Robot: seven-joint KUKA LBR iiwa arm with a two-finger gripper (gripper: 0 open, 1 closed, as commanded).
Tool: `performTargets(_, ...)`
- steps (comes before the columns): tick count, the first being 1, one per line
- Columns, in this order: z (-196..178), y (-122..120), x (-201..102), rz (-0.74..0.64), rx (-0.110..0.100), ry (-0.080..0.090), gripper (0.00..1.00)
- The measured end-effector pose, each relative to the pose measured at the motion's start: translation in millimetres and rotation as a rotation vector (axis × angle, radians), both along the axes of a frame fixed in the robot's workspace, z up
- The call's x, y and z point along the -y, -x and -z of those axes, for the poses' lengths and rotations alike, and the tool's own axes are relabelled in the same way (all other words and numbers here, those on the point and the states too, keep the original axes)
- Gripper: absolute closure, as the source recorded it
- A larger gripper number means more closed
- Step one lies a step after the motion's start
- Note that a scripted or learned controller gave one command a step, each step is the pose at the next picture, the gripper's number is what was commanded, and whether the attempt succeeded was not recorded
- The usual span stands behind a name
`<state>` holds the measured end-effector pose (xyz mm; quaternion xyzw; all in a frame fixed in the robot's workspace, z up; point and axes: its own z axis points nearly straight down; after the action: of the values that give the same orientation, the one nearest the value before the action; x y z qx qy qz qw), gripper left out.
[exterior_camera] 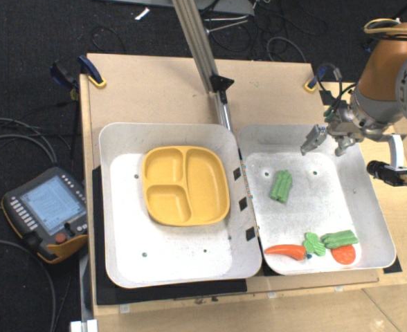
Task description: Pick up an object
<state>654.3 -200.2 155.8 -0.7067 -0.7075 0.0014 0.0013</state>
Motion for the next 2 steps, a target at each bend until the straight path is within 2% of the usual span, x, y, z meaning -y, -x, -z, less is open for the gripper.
performTargets(1,55.6,1.4,-11.0,-0.002,-0.001,-0.001,0.0)
performTargets(2,60.4,1.1,-11.2,-0.001,0.004,0.001,0.0)
